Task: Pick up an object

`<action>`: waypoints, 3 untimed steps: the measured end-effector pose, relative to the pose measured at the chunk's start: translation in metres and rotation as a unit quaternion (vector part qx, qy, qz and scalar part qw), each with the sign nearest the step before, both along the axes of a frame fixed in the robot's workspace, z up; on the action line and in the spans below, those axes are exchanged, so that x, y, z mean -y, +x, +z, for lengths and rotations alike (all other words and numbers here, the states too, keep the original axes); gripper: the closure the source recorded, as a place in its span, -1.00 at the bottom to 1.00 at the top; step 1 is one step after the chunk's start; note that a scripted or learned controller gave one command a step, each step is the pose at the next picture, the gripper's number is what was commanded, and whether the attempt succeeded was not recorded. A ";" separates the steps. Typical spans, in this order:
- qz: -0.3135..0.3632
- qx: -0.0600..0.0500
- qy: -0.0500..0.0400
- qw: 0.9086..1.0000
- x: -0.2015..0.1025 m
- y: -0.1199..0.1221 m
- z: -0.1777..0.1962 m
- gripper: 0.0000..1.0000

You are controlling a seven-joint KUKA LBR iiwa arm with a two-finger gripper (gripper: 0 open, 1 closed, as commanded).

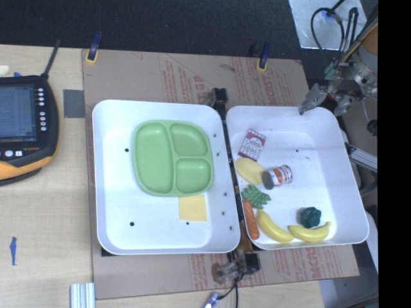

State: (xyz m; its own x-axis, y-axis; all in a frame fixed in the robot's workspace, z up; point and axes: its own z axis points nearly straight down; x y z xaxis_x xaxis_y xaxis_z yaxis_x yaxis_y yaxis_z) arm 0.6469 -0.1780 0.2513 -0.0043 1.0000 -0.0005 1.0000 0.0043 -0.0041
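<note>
Above right bin rim, end effector

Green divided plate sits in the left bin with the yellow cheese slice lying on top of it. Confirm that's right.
Not quite. The camera view shows the green divided plate in the left bin, but the yellow cheese slice lies on the bin floor just below the plate, not on top of it.

A robotics lab: a teach pendant lies at nine o'clock, cardboard clamped to the bench under white bins.
</note>
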 end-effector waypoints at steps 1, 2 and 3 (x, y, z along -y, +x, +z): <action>0.000 -0.001 0.000 1.000 -0.008 -0.111 -0.095 -1.00; 0.002 0.000 0.000 1.000 -0.095 -0.107 -0.055 -1.00; 0.000 0.000 0.000 1.000 -0.051 -0.092 -0.160 -1.00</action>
